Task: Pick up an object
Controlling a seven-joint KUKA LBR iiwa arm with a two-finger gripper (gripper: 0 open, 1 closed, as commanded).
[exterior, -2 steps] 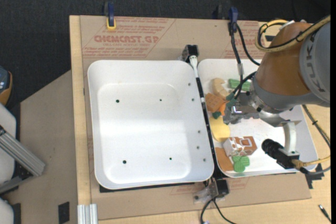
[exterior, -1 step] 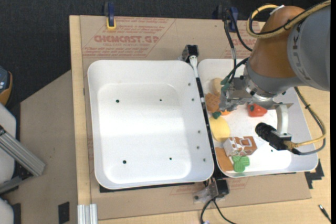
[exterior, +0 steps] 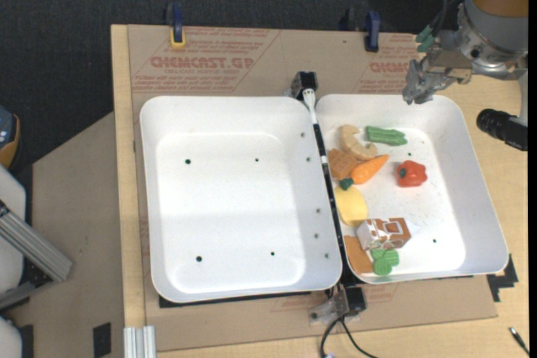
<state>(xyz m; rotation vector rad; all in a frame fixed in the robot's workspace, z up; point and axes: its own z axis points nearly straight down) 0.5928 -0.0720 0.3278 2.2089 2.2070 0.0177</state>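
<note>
**Operator A:** Nearest the camera, at the front edge of the table [exterior: 252, 323], we note a black clip and cable [exterior: 340, 310] where the two bins meet. What lies just beyond it?

**Operator B:** Just beyond, in the front of the right bin [exterior: 470, 180], we find a green item [exterior: 385, 262] touching a brown-and-white block [exterior: 384, 232], with an orange-brown piece [exterior: 356, 254] beside them against the bin's left wall. The left bin [exterior: 226, 197] sits alongside, sharing the centre seam.

**Operator A:** Proceeding farther back in the right bin?

**Operator B:** We record a yellow piece [exterior: 351, 204], then a carrot [exterior: 368, 170] lying tilted and touching a tan, bread-like piece [exterior: 354, 144]. A red pepper [exterior: 411, 173] sits apart to the right of the carrot. A green vegetable [exterior: 385, 135] lies farthest back among the items, just beside the tan piece.

**Operator A:** Position and state of the jaws?

**Operator B:** We locate the gripper [exterior: 417, 92] at the rear rim of the right bin, well apart from every item, with the grey arm [exterior: 495, 21] reaching in from the right. Nothing sits between the jaws. We cannot tell whether they stand apart or together.

**Operator A:** Farthest features?

**Operator B:** Two clamps, one yellow and blue [exterior: 176, 25] and one blue [exterior: 372, 31], grip the rear edge of the table.
</note>
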